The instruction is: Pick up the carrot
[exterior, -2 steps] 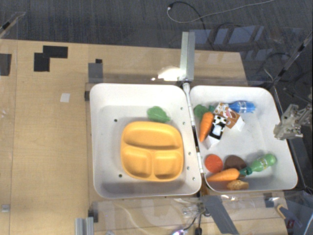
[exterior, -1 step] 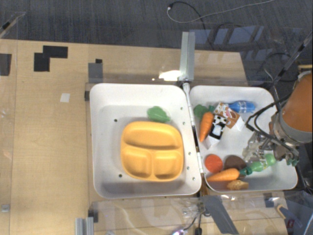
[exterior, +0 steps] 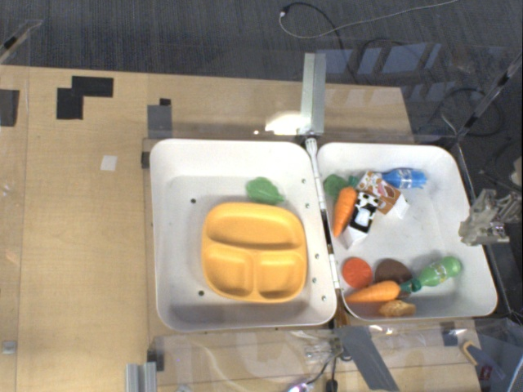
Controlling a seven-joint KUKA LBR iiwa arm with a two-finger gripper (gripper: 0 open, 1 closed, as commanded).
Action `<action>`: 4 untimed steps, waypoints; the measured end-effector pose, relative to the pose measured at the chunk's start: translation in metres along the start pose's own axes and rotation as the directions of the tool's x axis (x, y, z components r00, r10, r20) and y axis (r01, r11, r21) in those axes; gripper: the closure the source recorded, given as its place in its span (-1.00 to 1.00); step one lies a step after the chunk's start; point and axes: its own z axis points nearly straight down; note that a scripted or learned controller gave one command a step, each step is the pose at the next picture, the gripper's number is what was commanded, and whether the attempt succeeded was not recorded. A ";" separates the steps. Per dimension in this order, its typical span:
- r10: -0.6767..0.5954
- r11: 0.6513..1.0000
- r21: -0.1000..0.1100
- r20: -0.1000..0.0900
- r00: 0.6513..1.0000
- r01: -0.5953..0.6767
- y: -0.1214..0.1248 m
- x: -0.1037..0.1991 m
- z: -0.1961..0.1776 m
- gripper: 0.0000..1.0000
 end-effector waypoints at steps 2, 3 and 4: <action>-0.153 0.988 0.000 0.001 0.988 0.153 0.001 -0.016 0.022 1.00; 0.029 1.000 -0.001 -0.001 1.000 -0.029 0.031 -0.029 0.173 1.00; 0.124 0.992 0.000 0.001 0.992 -0.124 0.001 -0.032 -0.013 1.00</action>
